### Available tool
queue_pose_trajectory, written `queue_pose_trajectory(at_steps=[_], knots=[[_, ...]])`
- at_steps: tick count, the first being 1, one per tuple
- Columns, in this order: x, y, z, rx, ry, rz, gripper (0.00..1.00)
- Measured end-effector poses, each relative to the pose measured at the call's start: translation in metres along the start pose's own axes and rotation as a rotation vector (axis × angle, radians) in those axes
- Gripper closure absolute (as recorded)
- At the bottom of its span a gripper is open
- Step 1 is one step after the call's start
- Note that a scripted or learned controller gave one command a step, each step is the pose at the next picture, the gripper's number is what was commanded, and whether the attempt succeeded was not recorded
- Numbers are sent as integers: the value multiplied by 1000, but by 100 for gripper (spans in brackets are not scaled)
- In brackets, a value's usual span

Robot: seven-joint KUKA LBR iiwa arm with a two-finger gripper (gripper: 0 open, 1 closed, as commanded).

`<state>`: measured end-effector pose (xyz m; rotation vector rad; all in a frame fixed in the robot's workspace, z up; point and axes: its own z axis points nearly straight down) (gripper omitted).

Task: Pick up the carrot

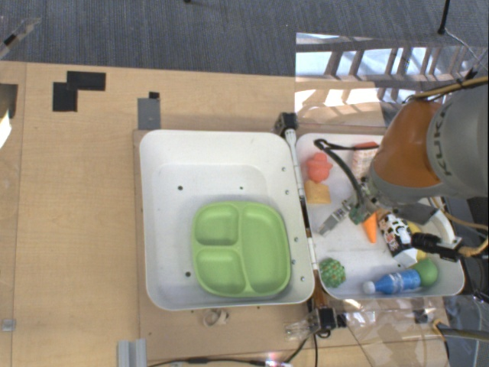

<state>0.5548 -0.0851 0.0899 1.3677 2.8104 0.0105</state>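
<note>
The carrot point(370, 228) is small and orange with a green top. It lies in the middle of the right bin point(344, 245). My gripper point(341, 215) hangs low over the bin, just left of the carrot's green end and close to it. The grey arm with its orange band point(409, 155) covers the bin's upper right part. Nothing shows whether the gripper touches the carrot.
The right bin also holds a red fruit point(318, 167), a yellow-orange block point(318, 193), a green knobbly ball point(331, 271), a blue bottle point(393, 283), a green round fruit point(426, 272) and a black-and-white item point(395, 232). A green divided plate point(241, 247) lies in the left bin point(172, 174).
</note>
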Motion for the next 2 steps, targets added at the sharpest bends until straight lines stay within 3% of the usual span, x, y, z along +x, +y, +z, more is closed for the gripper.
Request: queue_pose_trajectory(at_steps=[1,2], knots=[[0,3,-12,-6,-3,-8,100],[32,27,-97,6,5,259,100]])
